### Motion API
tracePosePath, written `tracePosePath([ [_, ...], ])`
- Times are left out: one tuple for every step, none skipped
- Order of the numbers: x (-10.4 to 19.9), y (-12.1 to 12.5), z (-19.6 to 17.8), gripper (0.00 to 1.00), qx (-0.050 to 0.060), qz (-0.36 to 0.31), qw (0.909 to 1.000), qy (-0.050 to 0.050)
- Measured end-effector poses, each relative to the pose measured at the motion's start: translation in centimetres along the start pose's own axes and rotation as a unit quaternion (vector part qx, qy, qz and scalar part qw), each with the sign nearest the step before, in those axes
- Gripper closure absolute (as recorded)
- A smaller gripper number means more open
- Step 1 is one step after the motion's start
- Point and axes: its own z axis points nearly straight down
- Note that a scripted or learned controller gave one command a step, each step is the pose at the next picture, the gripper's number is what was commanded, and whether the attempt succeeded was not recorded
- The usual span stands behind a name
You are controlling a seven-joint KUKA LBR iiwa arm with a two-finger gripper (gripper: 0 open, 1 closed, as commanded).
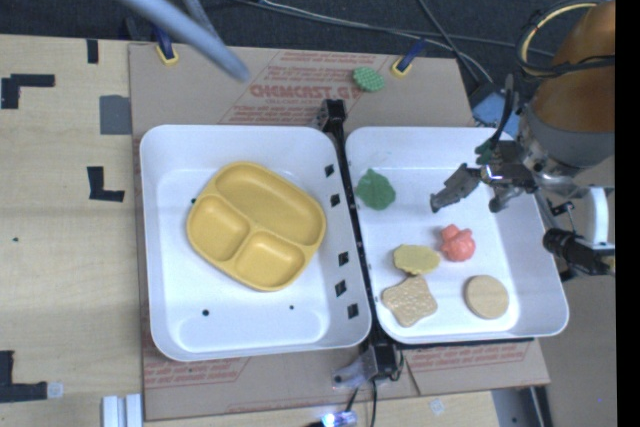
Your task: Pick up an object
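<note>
The gripper point(478, 192) hangs over the right bin point(535, 260), toward its three o'clock side, with its two fingers spread apart and nothing between them. The candidates for the pick lie below and left of it: a red toy point(457, 243) sits near the bin's centre, closest to the fingers; a yellow piece point(417, 259) lies just beside it at nine o'clock; a tan cracker-like piece point(410, 300) sits at seven o'clock and a round tan disc point(486, 296) at five o'clock, while a green piece point(376, 190) rests at ten o'clock near the divider point(342, 215) between the bins. The likely trouble is crowding: the red toy and the yellow piece are so near each other that a descending finger could land on one and nudge the other away, or pinch both. The flat disc and cracker look low, so fingers may slide over them and close on air. The green piece lies close to the bin's left wall, leaving little room for a finger on that side. Open floor lies around twelve o'clock in this bin, good for approach. The left bin point(165, 245) holds a yellow divided tray point(256, 225).
</note>
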Motion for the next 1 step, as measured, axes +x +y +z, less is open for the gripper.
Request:
tracePosePath([
  [0.02,0.2,-0.54,0.0,-0.005,-0.001,1.0,-0.001],
])
